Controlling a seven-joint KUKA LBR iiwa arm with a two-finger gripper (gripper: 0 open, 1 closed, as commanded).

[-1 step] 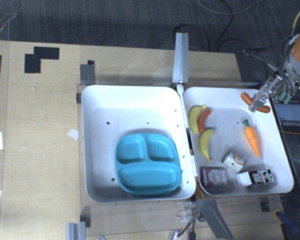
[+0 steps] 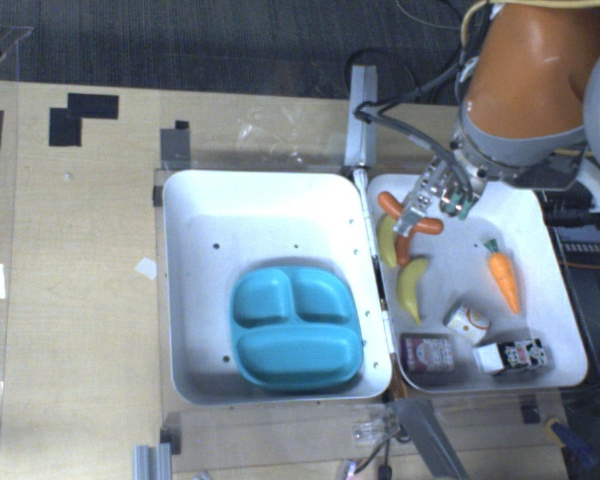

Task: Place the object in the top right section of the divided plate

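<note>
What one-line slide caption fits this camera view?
Gripper over sausages in right bin; blue divided plate waits in left bin.

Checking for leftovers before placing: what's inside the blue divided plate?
The blue divided plate in the left bin shows three bare sections, nothing in them. The bin floor beneath it is covered.

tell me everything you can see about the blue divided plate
The blue divided plate looks like smooth, light blue plastic with rounded corners. Raised ridges split it into three sections: two smaller ones along its far side and one wide one on the near side. All three hold nothing. It lies flat on the floor of the left white bin, toward the near right part, touching nothing else.
</note>
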